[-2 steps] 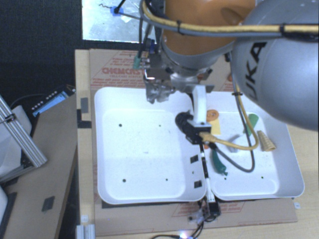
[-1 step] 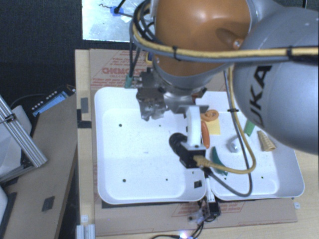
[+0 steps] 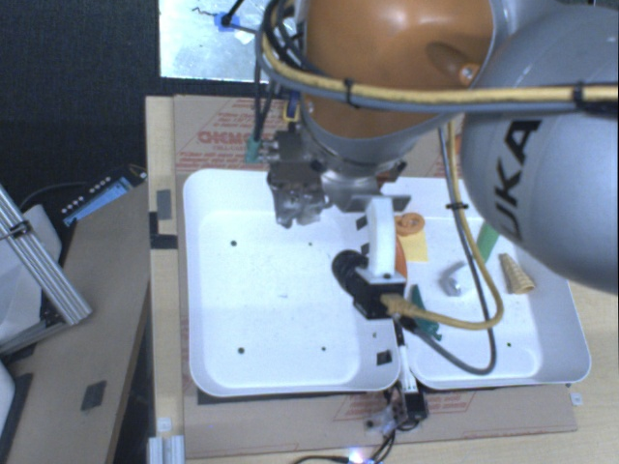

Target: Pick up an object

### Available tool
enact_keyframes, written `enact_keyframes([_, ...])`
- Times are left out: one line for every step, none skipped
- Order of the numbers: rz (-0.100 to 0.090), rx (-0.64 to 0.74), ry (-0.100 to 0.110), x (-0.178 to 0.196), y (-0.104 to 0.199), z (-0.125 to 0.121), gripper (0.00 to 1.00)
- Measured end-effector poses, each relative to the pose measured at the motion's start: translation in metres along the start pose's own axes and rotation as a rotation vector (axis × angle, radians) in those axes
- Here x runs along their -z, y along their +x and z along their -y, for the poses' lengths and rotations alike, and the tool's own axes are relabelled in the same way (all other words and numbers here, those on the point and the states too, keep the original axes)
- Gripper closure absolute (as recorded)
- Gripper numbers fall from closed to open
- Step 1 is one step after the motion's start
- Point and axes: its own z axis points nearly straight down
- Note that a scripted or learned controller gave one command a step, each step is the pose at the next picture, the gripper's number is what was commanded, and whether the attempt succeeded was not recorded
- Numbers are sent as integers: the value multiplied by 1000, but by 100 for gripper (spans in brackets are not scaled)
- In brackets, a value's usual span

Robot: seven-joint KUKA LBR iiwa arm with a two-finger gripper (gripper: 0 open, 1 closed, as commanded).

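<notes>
My gripper (image 3: 295, 204) hangs over the far part of the left bin (image 3: 251, 307), near its back wall, and nothing shows beneath it. The objects lie in the right bin (image 3: 566, 351): an orange round piece (image 3: 411, 223), a yellow flat square (image 3: 417, 248) just in front of it, a small grey metal piece (image 3: 452, 281), a tan ridged cone (image 3: 517, 275) and a green strip (image 3: 486, 241) partly hidden by the arm. A dark green piece (image 3: 427, 325) lies near the divider between the bins.
The arm's big orange and grey body covers the back of both bins. A yellow cable (image 3: 479, 307) loops low over the right bin. Cardboard (image 3: 208, 138) lies under the bins, and a metal frame (image 3: 44, 269) stands at the left.
</notes>
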Motion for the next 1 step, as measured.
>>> enact_keyframes([2, -5, 2, 0, 0, 0, 100])
